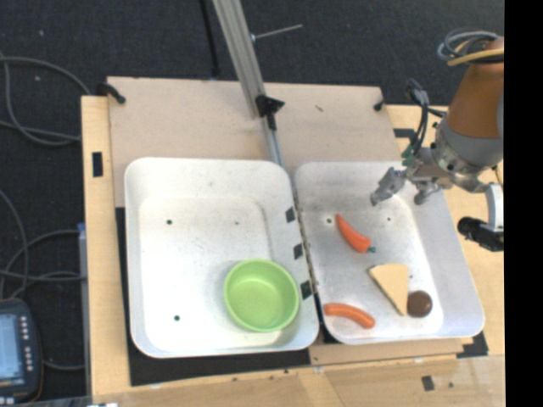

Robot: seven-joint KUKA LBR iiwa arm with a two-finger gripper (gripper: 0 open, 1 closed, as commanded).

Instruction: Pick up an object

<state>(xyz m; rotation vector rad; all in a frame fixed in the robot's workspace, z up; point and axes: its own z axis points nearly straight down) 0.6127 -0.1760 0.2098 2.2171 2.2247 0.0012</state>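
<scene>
I see the counter [195,117] carrying two white bins side by side. The left bin [187,202] holds a green bowl [261,294] near its front right corner. The right bin [441,253] has all the small stuff. My arm [477,100] comes in from the right and hangs over that bin's back right part.

The tool [405,188] sits above the bin floor with its two fingers spread apart, nothing between them.

Nearest target, I judge: the orange carrot [354,233], toward the front and left of the tool, close by. Its long axis runs diagonally, from back-left to front-right, green tip at the front-right end. The fingers would need to straddle it across that diagonal.

Further toward the front: a yellow cheese wedge [390,283] touching a brown ball [418,303], and an orange sausage [349,315] lying almost against the front wall, long axis roughly left-right.

Room: the carrot has bare floor all around it, well apart from the walls and the divider. The sausage is tight to the rim and the wedge and ball crowd each other, so I'd go for the carrot.
</scene>
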